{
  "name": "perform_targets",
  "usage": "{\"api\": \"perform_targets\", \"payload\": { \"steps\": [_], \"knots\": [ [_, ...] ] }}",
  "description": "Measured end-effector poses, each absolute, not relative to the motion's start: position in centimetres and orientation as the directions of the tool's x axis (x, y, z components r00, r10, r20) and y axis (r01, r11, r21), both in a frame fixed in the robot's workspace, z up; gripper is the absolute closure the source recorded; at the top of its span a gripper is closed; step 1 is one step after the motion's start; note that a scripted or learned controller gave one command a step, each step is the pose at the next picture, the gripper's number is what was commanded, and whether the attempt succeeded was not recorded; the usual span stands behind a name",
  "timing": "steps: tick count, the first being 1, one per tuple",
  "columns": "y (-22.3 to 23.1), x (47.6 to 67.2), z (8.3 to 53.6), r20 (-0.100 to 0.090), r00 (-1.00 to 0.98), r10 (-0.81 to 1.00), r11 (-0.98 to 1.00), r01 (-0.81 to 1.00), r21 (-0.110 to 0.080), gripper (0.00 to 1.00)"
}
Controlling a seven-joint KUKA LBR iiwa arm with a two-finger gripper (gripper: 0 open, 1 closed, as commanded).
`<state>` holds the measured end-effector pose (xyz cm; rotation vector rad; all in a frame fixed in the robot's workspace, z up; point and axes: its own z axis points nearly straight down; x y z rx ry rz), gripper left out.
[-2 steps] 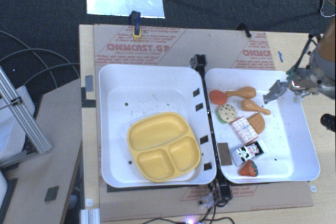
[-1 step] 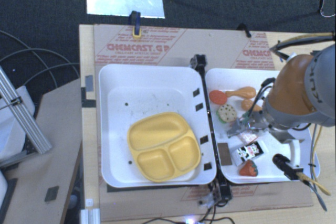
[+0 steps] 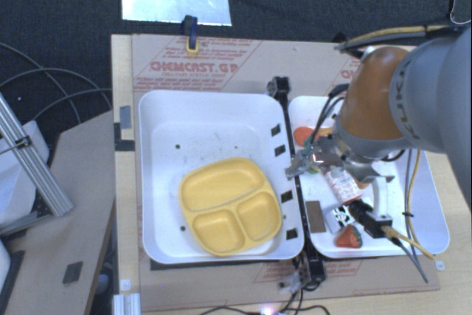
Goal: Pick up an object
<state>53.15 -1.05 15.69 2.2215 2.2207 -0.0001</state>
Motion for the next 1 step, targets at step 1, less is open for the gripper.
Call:
{"api": "perform_targets", "payload": {
  "steps": [1],
  "knots": [
    [1.58,57.47,37.24,0.001,-0.006,1.000,0.006,1.000,0.019,0.00]
  ]
}}
